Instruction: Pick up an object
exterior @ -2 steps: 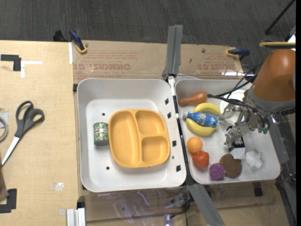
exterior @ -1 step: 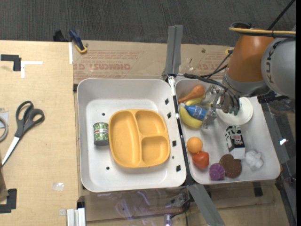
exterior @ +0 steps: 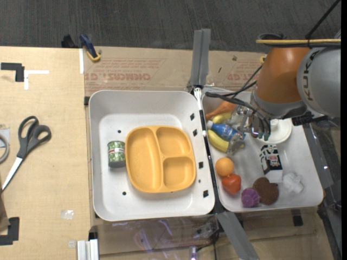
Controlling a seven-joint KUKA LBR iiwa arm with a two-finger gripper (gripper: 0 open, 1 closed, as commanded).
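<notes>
My gripper hangs low over the upper left of the right bin, just right of a blue bottle and a yellow banana. It is close to or touching the bottle; I see nothing lifted. Below it lie an orange ball, a red fruit, a purple fruit, a brown round piece, a white crumpled item and a black-and-white carton. The arm's orange band covers the bin's back edge.
The left bin holds a yellow divided tray and a green can at its left. Scissors lie on the bench far left. A grey divider post stands between the bins at the back.
</notes>
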